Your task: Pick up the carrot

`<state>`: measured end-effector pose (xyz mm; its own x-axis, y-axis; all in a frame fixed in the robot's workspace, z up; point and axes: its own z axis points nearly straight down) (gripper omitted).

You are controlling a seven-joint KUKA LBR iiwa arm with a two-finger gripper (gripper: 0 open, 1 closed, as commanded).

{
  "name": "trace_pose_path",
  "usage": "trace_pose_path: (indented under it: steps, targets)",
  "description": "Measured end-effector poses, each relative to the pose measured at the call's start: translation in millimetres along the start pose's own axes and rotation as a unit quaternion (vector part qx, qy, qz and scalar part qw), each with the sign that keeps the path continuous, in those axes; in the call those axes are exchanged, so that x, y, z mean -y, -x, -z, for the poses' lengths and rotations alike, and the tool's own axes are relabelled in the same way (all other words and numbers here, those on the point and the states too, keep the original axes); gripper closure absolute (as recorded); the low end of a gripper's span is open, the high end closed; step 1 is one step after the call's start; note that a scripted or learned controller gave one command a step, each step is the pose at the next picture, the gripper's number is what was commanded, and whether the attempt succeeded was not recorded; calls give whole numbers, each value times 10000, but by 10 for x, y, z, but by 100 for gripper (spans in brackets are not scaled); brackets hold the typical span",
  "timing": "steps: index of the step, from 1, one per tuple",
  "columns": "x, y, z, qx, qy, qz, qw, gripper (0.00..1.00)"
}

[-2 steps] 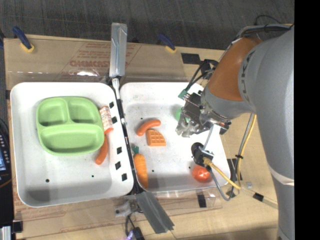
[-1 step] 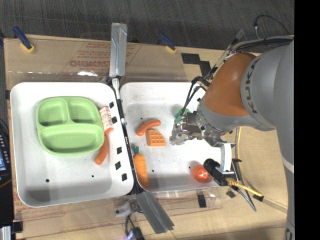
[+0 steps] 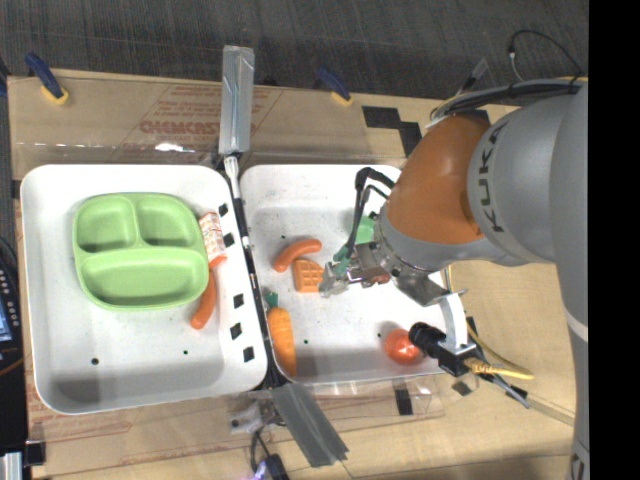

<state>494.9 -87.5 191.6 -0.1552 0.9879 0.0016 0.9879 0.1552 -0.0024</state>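
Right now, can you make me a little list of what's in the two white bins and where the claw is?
left bin: green divided plate, a small striped packet, an orange sausage-like toy by the plate's edge
right bin: carrot against the left wall, orange sausage, waffle-like piece, red tomato-like toy
claw: over the right bin, beside the waffle-like piece, apart from the carrot
carrot picked up: not yet

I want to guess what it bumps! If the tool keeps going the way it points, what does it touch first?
Probably the waffle piece, just left of the tool. The carrot lies lower left, off that line. Height is hard to judge.
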Motion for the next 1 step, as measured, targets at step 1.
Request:
trace_pose_path:
  steps: [1]
  targets:
    - [147, -228, 177, 0, -4, 2110, 9775, 100]
